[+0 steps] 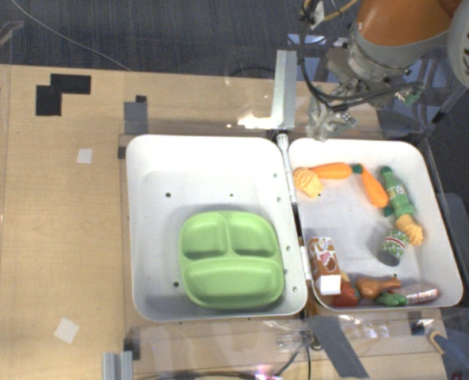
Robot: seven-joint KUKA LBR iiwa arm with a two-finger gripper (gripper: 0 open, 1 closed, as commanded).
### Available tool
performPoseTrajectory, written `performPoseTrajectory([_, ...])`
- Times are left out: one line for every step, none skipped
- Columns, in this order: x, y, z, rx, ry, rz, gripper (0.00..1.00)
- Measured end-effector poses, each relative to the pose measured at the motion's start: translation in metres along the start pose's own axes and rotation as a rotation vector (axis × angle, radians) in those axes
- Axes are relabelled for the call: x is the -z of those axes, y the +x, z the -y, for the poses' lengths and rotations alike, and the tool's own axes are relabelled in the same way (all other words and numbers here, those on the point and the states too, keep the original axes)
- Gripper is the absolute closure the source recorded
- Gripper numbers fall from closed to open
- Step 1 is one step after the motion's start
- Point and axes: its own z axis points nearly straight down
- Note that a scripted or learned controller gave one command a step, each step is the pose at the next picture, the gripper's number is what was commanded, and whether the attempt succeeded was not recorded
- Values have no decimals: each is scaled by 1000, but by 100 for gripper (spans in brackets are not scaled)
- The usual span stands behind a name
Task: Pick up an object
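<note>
The 2 white bins sit side by side: the left bin (pixel 151 180) holds a green divided plate (pixel 230 260), the right bin (pixel 432 188) a scatter of toy food for picking. The gripper (pixel 329 121) hangs above the right bin's far-left rim; whether it is open I cannot tell. Nearest below lie a carrot (pixel 332 170) and a yellow piece (pixel 307 183).
</note>
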Motion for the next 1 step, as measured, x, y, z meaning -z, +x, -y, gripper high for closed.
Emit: performPoseTrajectory([-13, 27, 28, 241, -3, -6, 100])
